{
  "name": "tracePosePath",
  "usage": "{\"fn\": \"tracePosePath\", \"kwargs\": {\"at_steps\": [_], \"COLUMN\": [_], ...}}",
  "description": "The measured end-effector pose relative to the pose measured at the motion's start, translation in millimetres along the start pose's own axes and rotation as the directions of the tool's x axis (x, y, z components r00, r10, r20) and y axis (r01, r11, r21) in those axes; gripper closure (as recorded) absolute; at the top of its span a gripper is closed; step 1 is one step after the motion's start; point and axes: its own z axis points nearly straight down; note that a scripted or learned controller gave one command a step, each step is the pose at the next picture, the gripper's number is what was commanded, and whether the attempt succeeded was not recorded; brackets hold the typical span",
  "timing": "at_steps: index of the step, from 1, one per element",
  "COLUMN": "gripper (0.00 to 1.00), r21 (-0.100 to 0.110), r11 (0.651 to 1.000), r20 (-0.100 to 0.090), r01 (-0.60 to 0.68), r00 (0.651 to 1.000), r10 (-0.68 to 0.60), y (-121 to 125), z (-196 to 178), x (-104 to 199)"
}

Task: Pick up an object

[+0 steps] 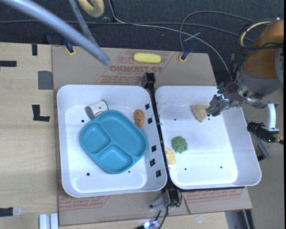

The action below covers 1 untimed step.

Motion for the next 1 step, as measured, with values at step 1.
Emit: {"fn": "tracePosePath", "kwargs": {"at_steps": [1], "gripper": [1.00], "r21": [0.000], "r11": [1.000], "r20": [0.001], "r01": [-0.001], "r00": [1.000], "r10": [0.001], "y": [-7.8], "z": [-50.3], "x": [-3.8]}}
